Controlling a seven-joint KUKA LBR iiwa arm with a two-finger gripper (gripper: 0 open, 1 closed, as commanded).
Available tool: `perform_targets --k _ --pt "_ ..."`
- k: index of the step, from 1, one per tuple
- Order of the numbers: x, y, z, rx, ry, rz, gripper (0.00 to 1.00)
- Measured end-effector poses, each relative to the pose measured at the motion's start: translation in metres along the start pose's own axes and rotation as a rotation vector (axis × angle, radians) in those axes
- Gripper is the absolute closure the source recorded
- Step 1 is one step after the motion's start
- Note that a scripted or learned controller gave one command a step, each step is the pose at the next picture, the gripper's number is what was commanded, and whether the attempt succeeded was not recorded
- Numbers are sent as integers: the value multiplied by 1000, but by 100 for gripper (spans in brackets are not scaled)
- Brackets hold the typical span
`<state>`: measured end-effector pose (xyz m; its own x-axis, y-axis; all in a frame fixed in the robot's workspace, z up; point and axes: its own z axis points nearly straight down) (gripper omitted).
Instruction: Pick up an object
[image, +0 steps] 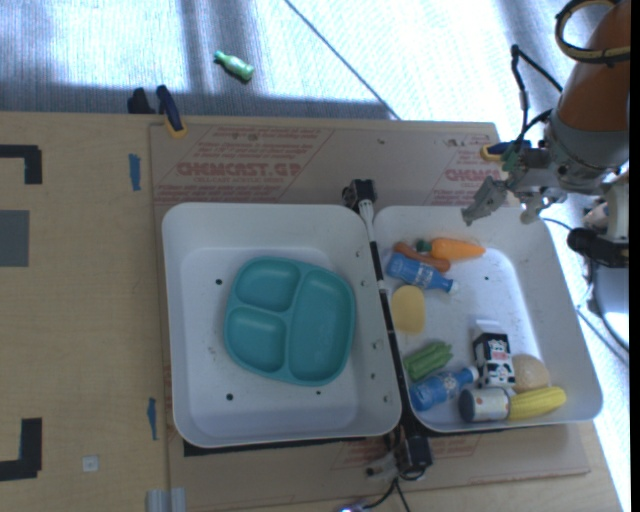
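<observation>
Camera view looks down on a tan cardboard-covered tabletop (90, 330) bearing two shallow white plastic bins side by side. Taking the right bin (570, 330) as the landmark: the left bin (190, 300) touches its left wall and holds a teal three-compartment plastic plate (290, 320). Inside the right bin, an orange toy carrot (455, 248) lies near the far wall, with a blue plastic bottle (418, 272) just in front of it and a pale yellow oval piece (408, 308) nearer the left wall. A green toy vegetable (428, 357) lies toward the near left corner, a second small blue bottle (440, 388) just nearer still. Along the near wall sit a small black-and-white cow-print carton (494, 358), a tan rounded piece (530, 373), a yellow toy corn cob (538, 402) and a small can with a red end (482, 404), packed close together. The hand (508, 203) on the grey arm hovers above the bin's far right corner, apart from every object, nothing between its fingers; I cannot tell whether they are spread or pressed together. A small green object (234, 66) lies on the floor well beyond the bin's far side.
</observation>
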<state>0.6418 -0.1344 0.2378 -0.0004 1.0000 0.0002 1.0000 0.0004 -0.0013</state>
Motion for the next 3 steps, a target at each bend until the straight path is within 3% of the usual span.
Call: perform_targets --k 1,2,3 --pt "17 6 137 -6 0 243 0" --pt "18 6 128 -6 0 242 100" --pt "18 6 128 -5 0 242 0"
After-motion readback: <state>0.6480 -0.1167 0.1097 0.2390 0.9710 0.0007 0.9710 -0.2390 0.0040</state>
